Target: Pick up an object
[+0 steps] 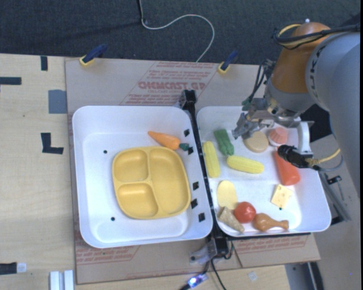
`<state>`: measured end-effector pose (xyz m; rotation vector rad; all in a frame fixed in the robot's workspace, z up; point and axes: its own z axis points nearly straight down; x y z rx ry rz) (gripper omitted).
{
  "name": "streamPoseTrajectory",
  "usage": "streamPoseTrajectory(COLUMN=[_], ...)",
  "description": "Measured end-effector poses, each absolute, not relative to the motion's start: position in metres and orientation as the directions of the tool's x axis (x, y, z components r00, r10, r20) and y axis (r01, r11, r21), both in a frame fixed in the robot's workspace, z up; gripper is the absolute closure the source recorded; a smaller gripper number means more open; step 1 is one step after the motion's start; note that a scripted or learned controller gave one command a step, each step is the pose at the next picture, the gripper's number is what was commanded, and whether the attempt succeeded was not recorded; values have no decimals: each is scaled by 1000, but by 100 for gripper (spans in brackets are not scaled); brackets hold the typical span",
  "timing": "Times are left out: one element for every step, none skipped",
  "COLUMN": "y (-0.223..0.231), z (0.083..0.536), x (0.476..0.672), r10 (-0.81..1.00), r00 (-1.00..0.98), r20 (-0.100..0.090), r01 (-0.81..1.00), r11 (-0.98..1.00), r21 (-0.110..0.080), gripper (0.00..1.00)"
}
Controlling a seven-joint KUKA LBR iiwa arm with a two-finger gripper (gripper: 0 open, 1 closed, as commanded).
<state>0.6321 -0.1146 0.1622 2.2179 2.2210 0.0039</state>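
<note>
My gripper (247, 127) hangs low over the back of the right bin (317, 213), just above a tan round piece (256, 143) and next to a green pickle (224, 142). A pink slice (279, 136) lies right of the gripper. Nearby in the same bin are two corn cobs (211, 159) (245, 164), a red pepper (287, 170), a cheese wedge (282, 196), a tomato (245, 211), a drumstick (270, 223) and a yellow slice (227, 193). Nothing is visibly lifted by the gripper.
The left bin (88, 162) holds a yellow divided plate (150, 182) and a carrot (165, 140) by the shared wall. A black clip strip runs along the divider (195, 156). The grey arm (327, 59) with its orange band crosses the right bin's far corner.
</note>
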Motion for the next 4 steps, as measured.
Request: streamPoseTrajectory(y=[-107, -106, -93, -71], z=[211, 225, 221, 227], x=[627, 627, 578, 527], r10=[1000, 1000, 1000, 1000], r00=[-2, -2, 0, 0], r20=[0, 0, 0, 1], r01=[1000, 1000, 1000, 1000], r11=[2, 2, 0, 0], r21=[3, 0, -5, -5], gripper=[100, 100, 100, 100])
